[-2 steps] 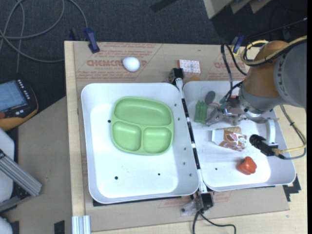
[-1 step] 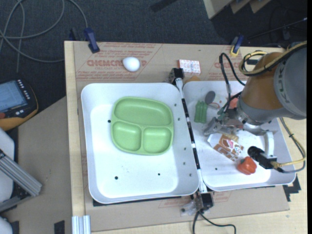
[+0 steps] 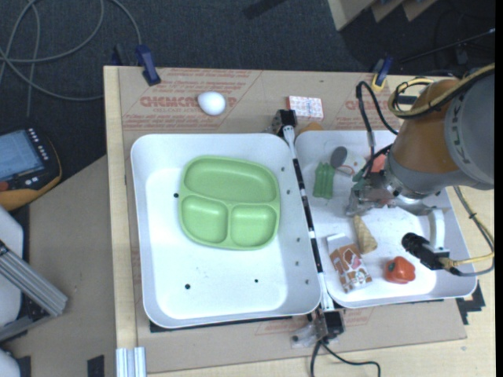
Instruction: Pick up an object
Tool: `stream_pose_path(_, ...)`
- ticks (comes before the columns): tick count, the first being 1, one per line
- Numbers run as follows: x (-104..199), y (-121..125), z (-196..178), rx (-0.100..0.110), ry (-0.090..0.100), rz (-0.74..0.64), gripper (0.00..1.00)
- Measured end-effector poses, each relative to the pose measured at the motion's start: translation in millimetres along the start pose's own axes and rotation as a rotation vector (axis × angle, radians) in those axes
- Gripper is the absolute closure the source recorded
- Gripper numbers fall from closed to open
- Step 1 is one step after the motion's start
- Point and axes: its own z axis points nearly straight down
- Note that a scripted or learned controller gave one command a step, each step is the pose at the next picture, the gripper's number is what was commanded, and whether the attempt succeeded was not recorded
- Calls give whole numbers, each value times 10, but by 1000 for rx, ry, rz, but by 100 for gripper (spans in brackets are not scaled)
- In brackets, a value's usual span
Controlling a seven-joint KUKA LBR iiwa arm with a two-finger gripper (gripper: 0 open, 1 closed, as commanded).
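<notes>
Because the grey two-finger gripper hangs low in the right white bin, its opening impossible to judge here, it should settle squarely over the tan wedge-shaped piece just below it before closing, avoiding the green block.

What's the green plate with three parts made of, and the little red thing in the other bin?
The green three-compartment plate in the left white bin looks like smooth moulded plastic: even colour, rounded edges, a soft matte sheen. The small red round object in the right white bin looks glossy, probably plastic or rubber toy food; I can't say which.
</notes>
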Motion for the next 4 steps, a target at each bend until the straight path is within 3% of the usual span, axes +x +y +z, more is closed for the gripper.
stream_pose_path(1,0,-1,2,1,0,0,0)
stream_pose_path(2,-130,-586,104,1,0,0,0)
stream_pose_path(3,-126,-576,3,-2,-1,1,100)
stream_pose_path(4,995,-143,-906,-2,1,-4,100)
